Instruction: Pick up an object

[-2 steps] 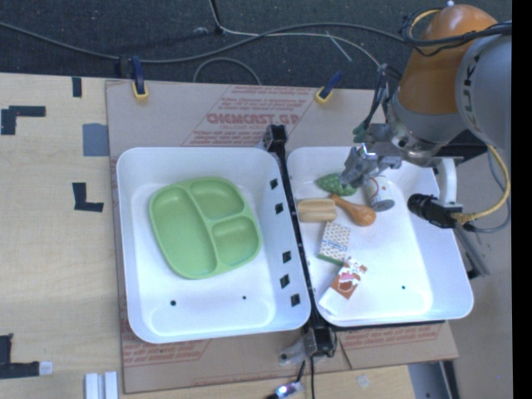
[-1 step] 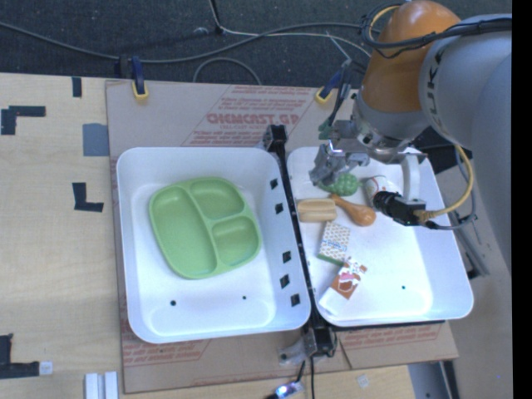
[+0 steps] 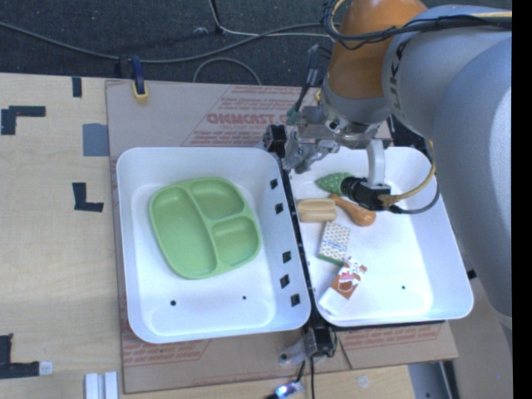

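Observation:
My gripper [image 3: 301, 158] hangs over the back left corner of the right bin [image 3: 432, 306], near the divider between the bins. Just below it lie a tan cylinder [image 3: 316, 210], an orange carrot-shaped toy [image 3: 357, 213] and a green leafy piece [image 3: 332, 181]. Further forward sit a small patterned box [image 3: 335, 243] and a red and white packet [image 3: 348, 278]. Nothing shows between the fingers.
The left bin [image 3: 141, 306] holds a green divided plate [image 3: 205, 226]. The arm's grey body and orange band [image 3: 374, 15] fill the upper right. Cables cross the dark floor behind the bench.

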